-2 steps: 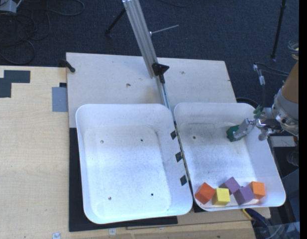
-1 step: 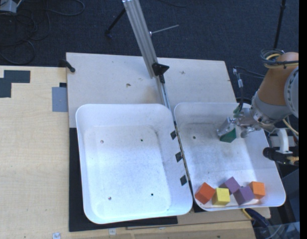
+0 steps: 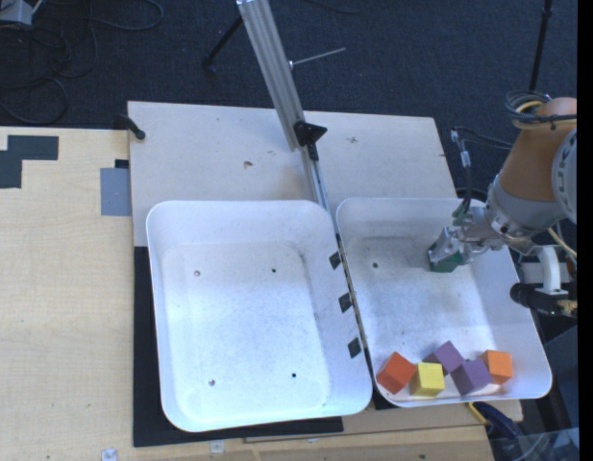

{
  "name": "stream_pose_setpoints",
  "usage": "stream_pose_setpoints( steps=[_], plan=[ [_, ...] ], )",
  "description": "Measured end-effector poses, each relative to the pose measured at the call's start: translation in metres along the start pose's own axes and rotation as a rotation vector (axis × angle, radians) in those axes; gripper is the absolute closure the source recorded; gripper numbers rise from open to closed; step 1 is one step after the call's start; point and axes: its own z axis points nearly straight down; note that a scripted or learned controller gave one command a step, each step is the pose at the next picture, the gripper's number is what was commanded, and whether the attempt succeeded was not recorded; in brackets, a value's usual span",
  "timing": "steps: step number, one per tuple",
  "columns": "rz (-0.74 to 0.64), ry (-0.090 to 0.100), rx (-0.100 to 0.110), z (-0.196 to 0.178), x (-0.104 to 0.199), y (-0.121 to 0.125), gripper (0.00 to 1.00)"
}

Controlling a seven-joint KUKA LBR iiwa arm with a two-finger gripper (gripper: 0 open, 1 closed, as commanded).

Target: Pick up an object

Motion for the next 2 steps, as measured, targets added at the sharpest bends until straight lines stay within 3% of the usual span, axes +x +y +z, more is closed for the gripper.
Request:
stream_pose_setpoints(
  steps=[1, 2],
  plan=[
    [0.000, -0.009, -0.022, 0.022, 0.099, -0.006, 1.00],
    [-0.002, 0.002, -0.011, -0.075, 0.177, 0.003, 1.00]
  ],
)
